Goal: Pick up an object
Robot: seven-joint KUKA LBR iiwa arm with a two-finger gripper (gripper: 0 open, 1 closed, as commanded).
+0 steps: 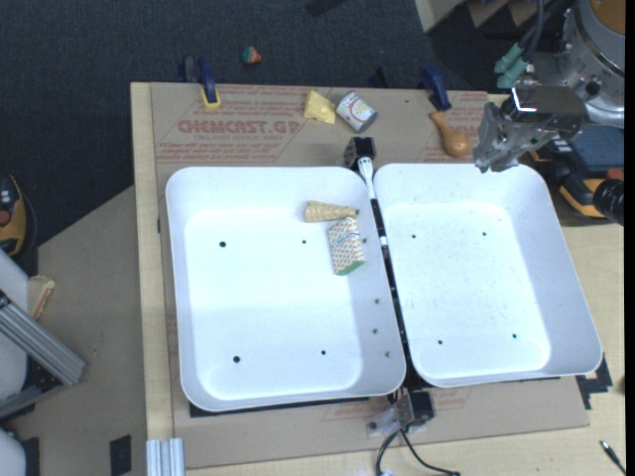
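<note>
Hovering over the far right corner of the right bin (556,226), the jaws (493,159) hang at about one o'clock from the middle of the surface (298,132); whether they are released or clenched I cannot tell. Nothing shows between them. The right bin's floor lies bare beneath and toward six o'clock of the jaws, with open room across it up to its raised white rim. The two bins touch along a dark seam that runs down the middle.

In the left bin (198,266), near its far right corner, lie two things. A tan cone-shaped object (327,211) rests on its side, pointing toward three o'clock. Just beside it, toward six o'clock, lies a small packet (345,245) with a white-and-green pattern, slightly tilted. Both sit toward nine o'clock of the jaws, well apart from them, across the seam. The rest of the left bin is open floor.

Beyond the bins, at twelve o'clock on the cardboard, lie a yellow piece (319,108), a small white box (356,111) and an orange-brown wooden piece (452,135).
</note>
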